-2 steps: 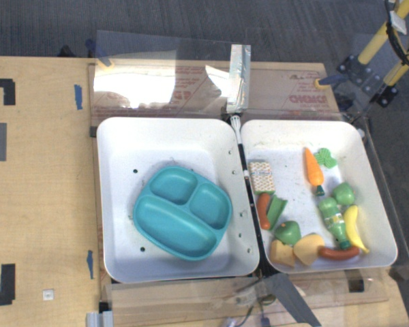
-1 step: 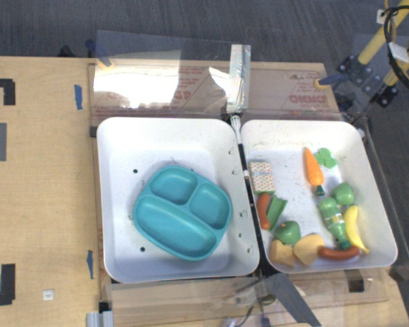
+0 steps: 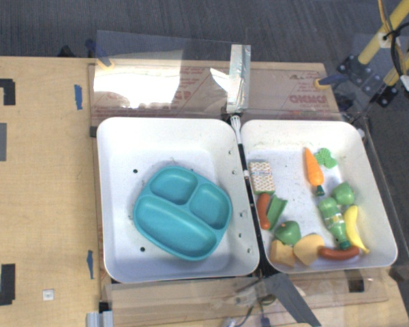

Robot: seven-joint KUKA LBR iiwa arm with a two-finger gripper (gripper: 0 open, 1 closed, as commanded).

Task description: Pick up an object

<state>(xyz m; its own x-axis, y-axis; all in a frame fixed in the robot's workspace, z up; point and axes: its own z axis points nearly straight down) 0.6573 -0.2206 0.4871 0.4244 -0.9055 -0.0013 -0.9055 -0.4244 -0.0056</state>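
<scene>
Green toys (image 3: 333,210) crowd the right bin (image 3: 286,142), their shapes unclear.

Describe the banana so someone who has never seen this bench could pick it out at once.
Start at the right-hand white bin, the one full of toy food. Go to its near right corner, by the right wall. The banana lies there lengthwise: a curved, plain yellow piece, right of the green bottle and above the red sausage.

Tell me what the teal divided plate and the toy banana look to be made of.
Teal divided plate: likely moulded plastic, matte, one even colour with soft rounded compartment ridges. Toy banana: probably plastic too, smooth, uniformly yellow; too small to be sure.
</scene>
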